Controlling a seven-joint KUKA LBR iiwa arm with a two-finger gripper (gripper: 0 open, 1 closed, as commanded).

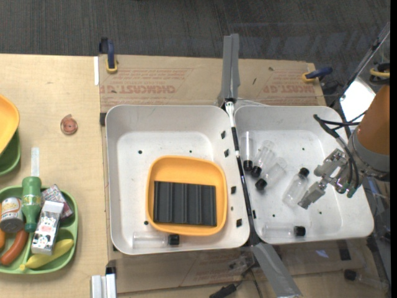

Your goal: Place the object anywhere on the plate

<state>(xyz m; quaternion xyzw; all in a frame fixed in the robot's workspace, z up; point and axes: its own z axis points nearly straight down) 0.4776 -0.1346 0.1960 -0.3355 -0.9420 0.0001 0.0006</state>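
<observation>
A yellow plate [186, 166] lies in the left bin [124, 166] with a black ridged tray [185, 203] resting on it. Several clear vials with black caps lie in the right bin [329, 228]; one vial [293, 192] is just left of my gripper [317, 181]. The gripper hovers low over the right side of that bin, open, with nothing between its fingers [310, 197]. Other vials [265, 157] are clustered toward the bin's left side.
Another clear vial [152, 239] lies along the left bin's front wall, below the plate. A loose black cap [299, 231] sits near the right bin's front. On the table at left, a green tray [62, 253] holds toy food.
</observation>
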